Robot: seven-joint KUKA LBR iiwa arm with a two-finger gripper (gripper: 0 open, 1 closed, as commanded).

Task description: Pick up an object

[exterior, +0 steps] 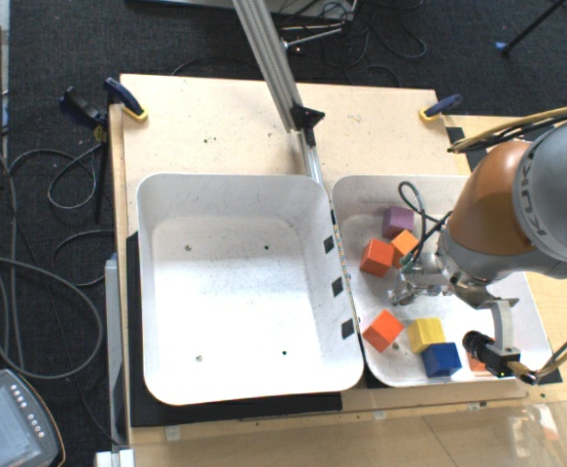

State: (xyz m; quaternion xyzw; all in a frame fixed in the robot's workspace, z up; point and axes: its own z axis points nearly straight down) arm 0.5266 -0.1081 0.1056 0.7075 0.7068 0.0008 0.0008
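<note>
Several small blocks lie in the right bin (353, 195). A purple block (398, 219), a small orange block (405, 242) and a red-orange block (377, 257) sit near its back left. Toward the front lie another red-orange block (384, 330), a yellow block (425, 334) and a blue block (442, 360). A bit of red (478, 362) shows beside a black part of the arm. My gripper (415, 286) hangs low over the bin's middle, between the two groups, with the arm's wrist covering most of it. No block is visibly in its hold.
The left bin (166, 261) lies beside the right one, their rims meeting at the centre. A metal pole (268, 52) slants down to the bench's back middle. Clamps (127, 100) (439, 107) grip the back corners. The arm's bulk (526, 212) overhangs the right bin's right side.
</note>
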